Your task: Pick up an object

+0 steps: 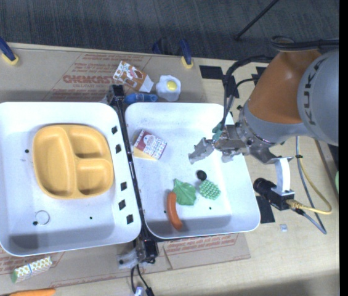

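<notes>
On cardboard-covered bench [87,79], two white bins [1,165], dark carpet [100,11]

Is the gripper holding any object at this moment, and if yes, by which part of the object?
Nothing is held. The gripper hangs over the right bin, above the bare floor, with no object between its fingers.

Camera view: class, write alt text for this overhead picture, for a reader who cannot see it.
A grey and orange robot arm reaches from the right, its gripper above the right white bin, which holds a small carton, green toys, and an orange sausage. The left bin holds a yellow divided tray.
</notes>
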`<state>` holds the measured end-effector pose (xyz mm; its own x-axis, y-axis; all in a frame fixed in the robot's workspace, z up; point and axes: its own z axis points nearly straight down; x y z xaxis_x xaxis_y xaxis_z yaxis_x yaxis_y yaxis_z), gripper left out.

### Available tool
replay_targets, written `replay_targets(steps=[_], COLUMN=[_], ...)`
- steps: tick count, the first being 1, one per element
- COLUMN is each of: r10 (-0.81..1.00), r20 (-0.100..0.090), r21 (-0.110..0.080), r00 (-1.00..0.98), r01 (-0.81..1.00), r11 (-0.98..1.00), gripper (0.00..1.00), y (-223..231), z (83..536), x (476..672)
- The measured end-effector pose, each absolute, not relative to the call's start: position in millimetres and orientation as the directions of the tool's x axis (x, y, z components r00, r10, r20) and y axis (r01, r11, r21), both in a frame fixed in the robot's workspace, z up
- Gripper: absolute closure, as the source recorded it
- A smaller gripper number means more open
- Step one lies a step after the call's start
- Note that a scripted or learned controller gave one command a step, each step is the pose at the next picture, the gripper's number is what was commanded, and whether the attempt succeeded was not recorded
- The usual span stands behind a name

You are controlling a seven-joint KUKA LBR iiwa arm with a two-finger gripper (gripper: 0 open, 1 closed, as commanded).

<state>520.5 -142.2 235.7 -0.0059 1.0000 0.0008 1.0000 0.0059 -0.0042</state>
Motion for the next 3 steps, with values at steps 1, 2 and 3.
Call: replay_targets(steps=[1,2,3], r10=[0.976,0.965,0.964], r20=[0.002,0.002,0.001], r21=[-0.004,-0.003,-0.003], r00=[-0.22,-0.262,-0.266], r01=[0.976,0.965,0.964], r11=[0.22,0.262,0.266], gripper=[0.0,0.0,1.0], y=[-99.1,-100.2,-100.9], z=[148.1,91.5,102.0], x=[488.8,476.0,476.8])
